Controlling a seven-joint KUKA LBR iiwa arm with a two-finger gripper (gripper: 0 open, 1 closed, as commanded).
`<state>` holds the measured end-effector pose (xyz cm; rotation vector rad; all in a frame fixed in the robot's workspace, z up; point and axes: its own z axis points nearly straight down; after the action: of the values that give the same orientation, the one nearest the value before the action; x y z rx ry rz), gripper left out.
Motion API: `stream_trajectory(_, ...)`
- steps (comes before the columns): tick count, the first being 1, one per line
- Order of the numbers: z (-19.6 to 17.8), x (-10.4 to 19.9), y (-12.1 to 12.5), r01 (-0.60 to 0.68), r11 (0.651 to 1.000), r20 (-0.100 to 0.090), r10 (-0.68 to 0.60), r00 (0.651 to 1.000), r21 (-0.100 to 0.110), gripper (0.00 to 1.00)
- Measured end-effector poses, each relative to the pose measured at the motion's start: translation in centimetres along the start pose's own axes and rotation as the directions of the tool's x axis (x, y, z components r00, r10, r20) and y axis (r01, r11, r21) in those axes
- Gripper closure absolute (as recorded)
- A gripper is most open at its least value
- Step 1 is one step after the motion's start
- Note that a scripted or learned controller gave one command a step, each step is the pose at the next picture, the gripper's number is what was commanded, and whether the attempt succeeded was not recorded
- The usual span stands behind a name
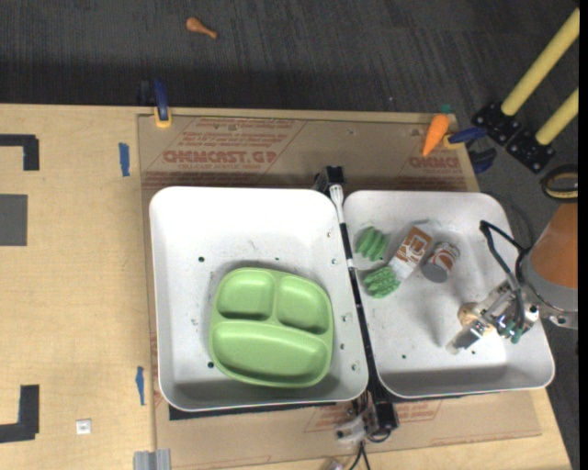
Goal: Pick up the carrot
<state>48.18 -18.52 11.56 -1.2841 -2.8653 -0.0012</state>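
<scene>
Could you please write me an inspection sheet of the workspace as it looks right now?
Surface: two white bins, left bin and right bin, on a cardboard-covered bench.
Job's things: carrot lies outside the bins, on the bench behind the right bin.
Clutter: green divided plate in left bin; two green pieces, a small can and a small carton in right bin.
Grippers: gripper low over right bin, holding nothing.
Cables: black cable by the wrist.
Surroundings: dark carpet, yellow poles.

Two shallow white bins (175, 275) (533, 363). One light-green divided plastic tray (272, 325). Two ridged green pieces (372, 243) (380, 281). One orange-and-white carton (412, 251), one grey can (441, 262). Possibly two orange carrots (435, 133) (200, 27), the far one blurred.
</scene>
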Motion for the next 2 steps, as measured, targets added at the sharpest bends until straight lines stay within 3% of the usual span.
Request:
stream_trajectory(1,1.49,-2.11,-0.86,-0.208,0.978,0.000,0.208,0.978,-0.022,0.00)
stream_trajectory(2,1.57,-2.78,-1.56,-0.013,1.000,0.005,0.013,1.000,-0.020,0.00)
